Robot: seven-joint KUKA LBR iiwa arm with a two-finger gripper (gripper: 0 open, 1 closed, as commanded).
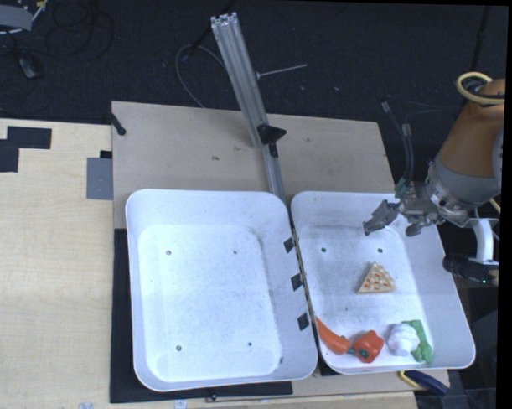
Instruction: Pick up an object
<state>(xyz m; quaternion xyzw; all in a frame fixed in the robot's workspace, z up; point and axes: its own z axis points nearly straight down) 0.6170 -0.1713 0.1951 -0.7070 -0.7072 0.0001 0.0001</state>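
Note:
In the right bin (339, 212) lie a tan pizza-slice wedge (376, 280) near the middle, a red and orange pepper (353, 343) along the front edge, and a white and green vegetable (410, 340) at the front right corner. My gripper (396, 221) hangs over the bin's back right part, above and behind the wedge. Its two dark fingers are spread apart with nothing between them.
The left bin (155, 213) sits beside the right one, joined by black clips (296, 280). A slanted aluminium bar (247, 90) rises from behind the bins. Cables lie on the dark floor at the back.

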